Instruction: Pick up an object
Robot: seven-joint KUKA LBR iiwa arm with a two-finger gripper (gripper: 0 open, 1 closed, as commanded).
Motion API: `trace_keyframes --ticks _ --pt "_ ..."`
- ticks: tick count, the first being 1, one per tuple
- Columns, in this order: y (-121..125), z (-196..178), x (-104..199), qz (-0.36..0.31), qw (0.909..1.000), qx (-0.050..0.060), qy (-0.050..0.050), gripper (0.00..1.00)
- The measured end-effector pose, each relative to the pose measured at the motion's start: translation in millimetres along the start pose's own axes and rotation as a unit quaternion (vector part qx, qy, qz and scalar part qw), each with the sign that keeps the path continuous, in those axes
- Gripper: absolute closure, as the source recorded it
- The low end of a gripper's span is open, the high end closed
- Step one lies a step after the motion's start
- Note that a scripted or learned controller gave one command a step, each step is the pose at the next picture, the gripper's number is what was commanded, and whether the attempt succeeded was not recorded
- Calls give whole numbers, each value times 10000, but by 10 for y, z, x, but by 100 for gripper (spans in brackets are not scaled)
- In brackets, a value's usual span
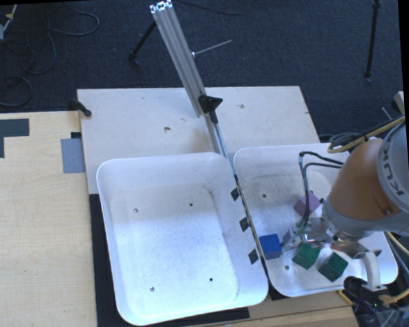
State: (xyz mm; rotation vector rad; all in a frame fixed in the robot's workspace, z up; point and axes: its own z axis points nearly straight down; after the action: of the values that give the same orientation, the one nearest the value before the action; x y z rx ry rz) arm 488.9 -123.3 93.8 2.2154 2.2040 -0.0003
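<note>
- The robot arm [373, 182] reaches in from the right side of the frame, its bulk low over the scene at lower right.
- A broad orange band wraps the arm above the wrist, with grey casing showing to its right and beneath it.
- Black and yellow cables loop from the top of the orange section and trail off toward the right edge.
- The wrist angles down and to the left, ending in a dark metal gripper [299, 238].
- The gripper's fingers are too small and cluttered in this view to make out how they are set.
</note>
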Motion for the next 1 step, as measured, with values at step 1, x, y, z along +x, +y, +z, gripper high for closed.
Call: trace_keyframes --ticks 1 --pt "0 -24 108 39 10000 -21 -61 0"
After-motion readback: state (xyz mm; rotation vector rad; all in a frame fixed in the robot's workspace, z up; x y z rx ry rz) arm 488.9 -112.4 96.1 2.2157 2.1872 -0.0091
